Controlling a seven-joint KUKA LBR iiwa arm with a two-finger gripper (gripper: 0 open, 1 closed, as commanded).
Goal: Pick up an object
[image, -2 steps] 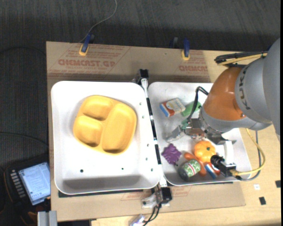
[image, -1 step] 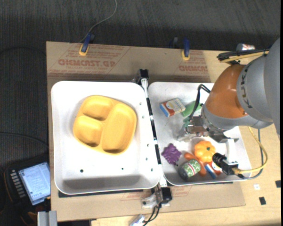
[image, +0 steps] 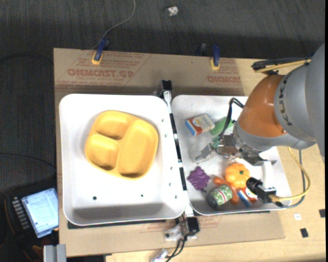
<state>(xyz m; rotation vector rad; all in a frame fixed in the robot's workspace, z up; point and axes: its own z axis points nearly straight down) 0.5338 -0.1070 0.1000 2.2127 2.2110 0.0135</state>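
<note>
My gripper (image: pixel 206 150) hangs over the middle of the right bin (image: pixel 181 125), reaching in from the right. Its fingers stand open with nothing between them, above bare bin floor. A small orange and white box (image: pixel 199 124) lies just behind it, with a green piece (image: pixel 225 125) to the box's right. A purple toy (image: pixel 197 177) lies in front of the gripper. An orange round fruit (image: pixel 237 174) sits under the wrist, and a green can (image: pixel 220 196) lies at the front rim beside a small red and blue thing (image: pixel 245 198).
The left bin (image: pixel 76 201) holds a large yellow tray with three compartments (image: pixel 121 143). A metal divider (image: pixel 174 141) runs between the two bins. The grey and orange arm (image: pixel 273 116) covers the right bin's far right side.
</note>
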